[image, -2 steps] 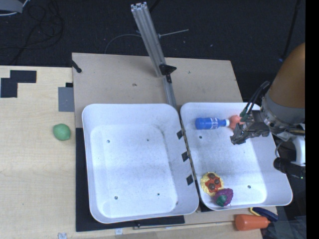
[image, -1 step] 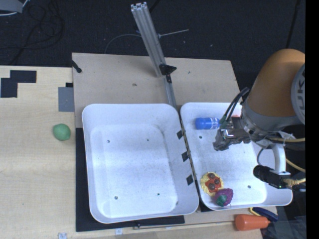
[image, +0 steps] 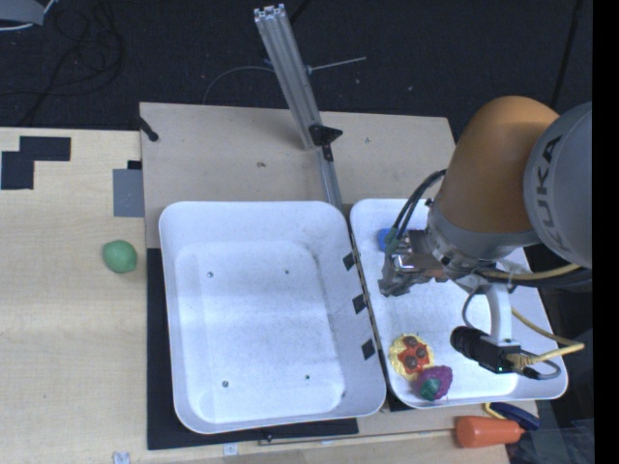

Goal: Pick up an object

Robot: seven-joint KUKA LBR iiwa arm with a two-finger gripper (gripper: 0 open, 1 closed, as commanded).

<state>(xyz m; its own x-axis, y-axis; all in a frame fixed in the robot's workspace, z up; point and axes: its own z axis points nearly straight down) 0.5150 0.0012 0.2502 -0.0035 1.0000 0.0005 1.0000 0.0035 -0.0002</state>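
White plastic bins sit side by side on the bench; camera view looks down at a slant. Left bin [image: 184, 230] holds nothing I can make out but a few dark specks on its floor. Right bin [image: 542, 390] carries the candidates: a yellow object with red and dark spots [image: 411, 354] near its front, a purple-and-green object [image: 433, 383] touching or just beside it, and a blue object [image: 389, 237] near the bin's left wall, partly hidden by the arm. Gripper [image: 395, 280] hangs over the right bin's left portion, between the blue object and the yellow one, apart from both; whether it is spread or closed I cannot tell, and nothing is visibly held. Judgement: step in hand is the approach, no grasp made yet. To do it well, centre over one isolated object before descending; the yellow and purple pair sit so close that a closing grip may catch both or push one aside, and the blue object lies close to the wall, which could block one side of the grip. Off the bins: a green ball [image: 120, 256] on the bench at left, an orange object [image: 486, 430] at the front edge. Writing: "KU" of the maker's name reads on the grey arm [image: 566, 177]; no other labels legible.
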